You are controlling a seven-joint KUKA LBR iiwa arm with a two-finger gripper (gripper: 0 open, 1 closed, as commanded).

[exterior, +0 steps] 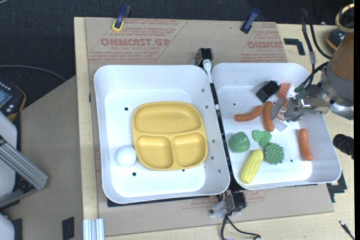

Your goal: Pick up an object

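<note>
Right bin [320,174], shallow white plastic with rounded corners, contents: a black block [268,90] near the far side, with a short red-orange piece [284,89] just beside it; a long orange sausage [248,115] lying crosswise; a second sausage [268,116], redder, lying roughly upright in the view, its far end close to the gripper; a third sausage [305,144] apart toward the right wall; a smooth green pepper [239,142]; a leafy green piece [260,136]; a knobbly green broccoli [274,153]; a yellow corn cob [252,166], ridged, lying aslant at the near edge.

Left bin [107,121]: a yellow divided tray [169,135] (three compartments, glossy, rounded corners) and a white ball [125,155] just beside the tray's near-left corner.

Arm: grey, enters from the right with its wrist low over the right bin. Gripper [283,113] sits among the far cluster, just beside the redder sausage and near the black block; whether its fingers are apart or together cannot be told, and no object is seen between them.

Bench [169,42]: brown board printed with red lettering, with clamps at its far edge.
</note>
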